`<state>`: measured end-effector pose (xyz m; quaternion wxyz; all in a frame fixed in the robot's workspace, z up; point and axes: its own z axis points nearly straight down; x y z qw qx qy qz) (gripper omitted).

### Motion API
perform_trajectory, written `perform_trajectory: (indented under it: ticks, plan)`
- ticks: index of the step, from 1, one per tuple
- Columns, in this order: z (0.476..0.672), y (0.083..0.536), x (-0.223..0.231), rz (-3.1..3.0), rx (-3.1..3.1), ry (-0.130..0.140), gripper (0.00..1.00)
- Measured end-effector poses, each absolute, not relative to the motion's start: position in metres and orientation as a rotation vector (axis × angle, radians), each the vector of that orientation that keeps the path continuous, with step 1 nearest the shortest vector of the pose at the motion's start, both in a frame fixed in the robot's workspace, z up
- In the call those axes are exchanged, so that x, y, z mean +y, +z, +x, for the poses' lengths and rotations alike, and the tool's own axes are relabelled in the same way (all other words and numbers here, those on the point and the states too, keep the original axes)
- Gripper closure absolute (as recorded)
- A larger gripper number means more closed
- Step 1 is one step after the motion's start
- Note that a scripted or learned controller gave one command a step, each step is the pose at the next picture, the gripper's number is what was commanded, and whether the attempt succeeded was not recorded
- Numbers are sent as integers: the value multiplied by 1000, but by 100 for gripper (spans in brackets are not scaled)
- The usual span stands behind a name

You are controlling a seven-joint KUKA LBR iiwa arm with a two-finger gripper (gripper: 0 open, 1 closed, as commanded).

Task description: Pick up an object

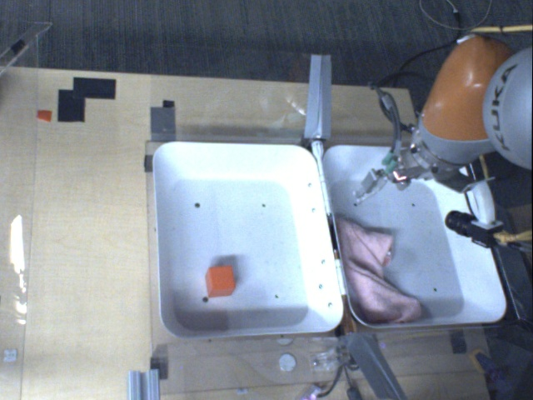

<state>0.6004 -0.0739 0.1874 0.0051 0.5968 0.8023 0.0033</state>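
The wooden surface (pixel 83 248) carries two shallow white bins side by side, and the grey arm (pixel 487 98), with its orange band, reaches in over the far right corner of the right bin (pixel 466 307). The left bin (pixel 166 223) lies well to the left of the hand (pixel 366 188), across a grey divider bar (pixel 318 98) that runs between the two bins. The hand hangs tilted over the upper part of the right bin, its slender fingers (pixel 372 180) aimed down and to the left toward the bin's floor; nothing sits between them, and they appear slightly apart, though they are small and thin here. Below the hand, near the bin's lower left wall, lies a crumpled pink cloth (pixel 371 273). Its long axis runs from the upper left, close under the hand, to the lower right, where it ends in a rounded, bunched fold. The cloth is apart from the hand. Far to the lower left of the hand, in the left bin's near half, sits a small orange block (pixel 221 281), resting flat with its edges roughly square to the bin walls.
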Motion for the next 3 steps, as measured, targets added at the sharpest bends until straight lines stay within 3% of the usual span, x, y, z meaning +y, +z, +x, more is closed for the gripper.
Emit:
perform_trajectory:
  ticks: [1,2,3]
  plan:
    - [556,136,-108,1903,2494,5,0]
    - [538,92,-123,1746,2592,17,0]
    - [542,105,-122,1739,2587,26,100]
